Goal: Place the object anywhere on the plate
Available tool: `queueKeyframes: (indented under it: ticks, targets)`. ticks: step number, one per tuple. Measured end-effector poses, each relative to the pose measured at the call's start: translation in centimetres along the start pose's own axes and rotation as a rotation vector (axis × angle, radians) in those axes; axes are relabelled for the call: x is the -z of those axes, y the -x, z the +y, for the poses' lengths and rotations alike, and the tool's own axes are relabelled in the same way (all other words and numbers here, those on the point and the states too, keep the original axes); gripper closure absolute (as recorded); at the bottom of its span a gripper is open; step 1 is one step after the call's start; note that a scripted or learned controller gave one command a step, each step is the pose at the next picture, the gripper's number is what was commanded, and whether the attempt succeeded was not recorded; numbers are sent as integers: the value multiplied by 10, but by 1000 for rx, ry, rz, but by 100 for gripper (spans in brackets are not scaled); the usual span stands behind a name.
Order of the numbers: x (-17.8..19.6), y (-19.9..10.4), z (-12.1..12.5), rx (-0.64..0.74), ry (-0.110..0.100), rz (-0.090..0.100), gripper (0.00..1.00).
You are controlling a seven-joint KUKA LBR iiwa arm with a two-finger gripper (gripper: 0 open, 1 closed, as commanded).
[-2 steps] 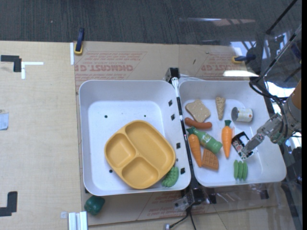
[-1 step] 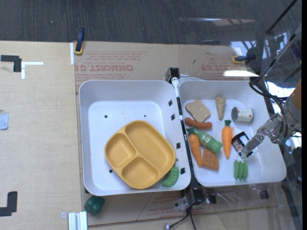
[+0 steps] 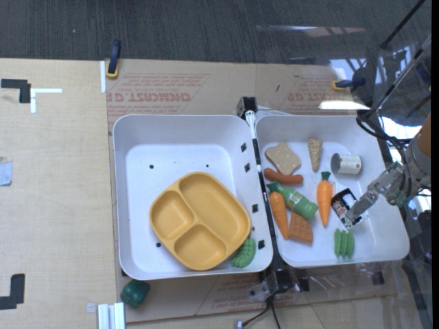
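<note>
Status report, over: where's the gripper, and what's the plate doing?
Gripper low in right bin, by black packet. Yellow plate in left bin, nothing on it. Green toy touching plate's edge.

Grey arm reaching in from the right, wrist angled down-left, tool (image 3: 352,218) lowered

Yellow three-compartment plate (image 3: 199,219) lying askew in the left bin (image 3: 130,184)

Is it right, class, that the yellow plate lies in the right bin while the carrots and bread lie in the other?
No. The camera view shows the yellow plate in the left bin; the carrots and bread lie in the other, the right one.
</note>
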State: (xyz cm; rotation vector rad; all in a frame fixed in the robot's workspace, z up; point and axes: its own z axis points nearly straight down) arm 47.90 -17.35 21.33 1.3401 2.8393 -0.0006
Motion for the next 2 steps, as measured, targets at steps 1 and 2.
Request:
queueKeyframes:
  ticks: [1,2]
  targets:
    - [0,0,0,0,0,0,0]
    - [0,0,0,0,0,0,0]
